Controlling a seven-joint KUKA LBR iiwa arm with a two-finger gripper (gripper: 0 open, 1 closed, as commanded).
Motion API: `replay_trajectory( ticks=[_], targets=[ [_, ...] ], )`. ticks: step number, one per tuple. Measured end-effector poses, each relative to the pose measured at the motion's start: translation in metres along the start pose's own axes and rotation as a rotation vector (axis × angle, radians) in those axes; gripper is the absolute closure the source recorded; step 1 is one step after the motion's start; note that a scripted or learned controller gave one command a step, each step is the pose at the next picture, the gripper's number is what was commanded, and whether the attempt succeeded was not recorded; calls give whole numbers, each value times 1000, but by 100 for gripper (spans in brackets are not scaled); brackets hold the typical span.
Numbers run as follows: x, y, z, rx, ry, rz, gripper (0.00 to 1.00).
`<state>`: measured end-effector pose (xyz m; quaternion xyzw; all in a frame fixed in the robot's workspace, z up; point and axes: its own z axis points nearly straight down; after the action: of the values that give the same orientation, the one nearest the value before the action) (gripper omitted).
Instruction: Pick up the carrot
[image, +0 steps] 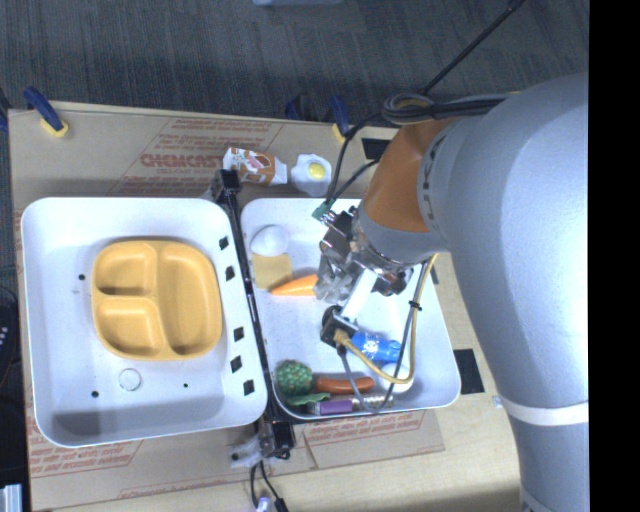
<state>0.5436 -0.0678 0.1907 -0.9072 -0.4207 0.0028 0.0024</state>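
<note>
Gripper (325, 290) is hovering just right of the carrot (293, 287); its opening cannot be told; it should be straddling the carrot before closing.

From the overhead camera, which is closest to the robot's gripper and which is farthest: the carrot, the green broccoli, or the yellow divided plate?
Measured from the gripper:
1. Carrot: right beside it in the right bin, on the side toward the left bin.
2. Broccoli: same bin, at the near rim.
3. Yellow plate: across the divider in the left bin.
</note>
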Motion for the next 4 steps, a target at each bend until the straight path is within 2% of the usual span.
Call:
replay_trajectory(
  ticks=[1,2,3,4],
  targets=[
    [-32,6,78,0,0,-62,100],
    [-40,-9,-82,-5,1,-428,100],
    [-60,-38,0,-1,0,-379,100],
    [-13,8,-88,-6,-1,-824,100]
  ],
)
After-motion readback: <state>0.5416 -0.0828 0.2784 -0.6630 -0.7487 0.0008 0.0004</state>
